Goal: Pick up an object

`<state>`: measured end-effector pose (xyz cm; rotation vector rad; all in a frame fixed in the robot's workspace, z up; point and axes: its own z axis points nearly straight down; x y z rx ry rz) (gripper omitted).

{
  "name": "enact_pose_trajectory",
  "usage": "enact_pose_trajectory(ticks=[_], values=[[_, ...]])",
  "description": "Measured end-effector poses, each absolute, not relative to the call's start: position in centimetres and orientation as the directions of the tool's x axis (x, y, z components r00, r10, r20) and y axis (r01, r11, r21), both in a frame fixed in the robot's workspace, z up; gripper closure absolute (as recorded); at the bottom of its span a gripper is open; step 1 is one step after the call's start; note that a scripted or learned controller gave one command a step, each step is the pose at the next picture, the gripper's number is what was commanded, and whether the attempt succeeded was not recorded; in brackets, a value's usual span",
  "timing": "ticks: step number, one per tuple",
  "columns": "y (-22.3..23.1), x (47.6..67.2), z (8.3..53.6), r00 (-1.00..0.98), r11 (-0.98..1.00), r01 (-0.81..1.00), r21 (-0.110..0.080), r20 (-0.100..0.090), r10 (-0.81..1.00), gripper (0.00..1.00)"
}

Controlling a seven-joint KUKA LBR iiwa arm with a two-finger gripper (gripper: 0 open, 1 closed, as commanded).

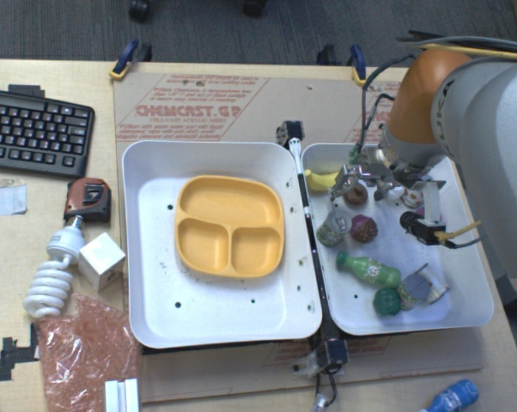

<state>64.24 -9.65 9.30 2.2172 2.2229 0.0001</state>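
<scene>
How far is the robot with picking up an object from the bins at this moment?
Nothing looks picked up yet. The gripper is low in the right bin, close above a small brown object; whether it grips it cannot be told. The green bottle, the green ball and the dark red ball lie on the bin floor. Left: a sure grip, then the lift.

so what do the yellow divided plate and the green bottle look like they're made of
The yellow three-compartment plate in the left white bin looks like moulded plastic: one even colour, rounded edges, dull sheen. The small green bottle lying in the right white bin is probably plastic too, with a slightly glossy, translucent look and a pale label, though it is too small to be sure.
</scene>
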Motion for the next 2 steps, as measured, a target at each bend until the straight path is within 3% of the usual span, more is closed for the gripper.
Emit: enact_pose_trajectory(ticks=[1, 2], values=[[-9.7, 64.3, 10.3, -0.005, 0.005, 1.000, 0.001, -0.003, 1.000, 1.00], [-4.6, 60.8, 19.3, -0.002, 0.002, 1.000, 0.001, -0.001, 1.000, 1.00]])
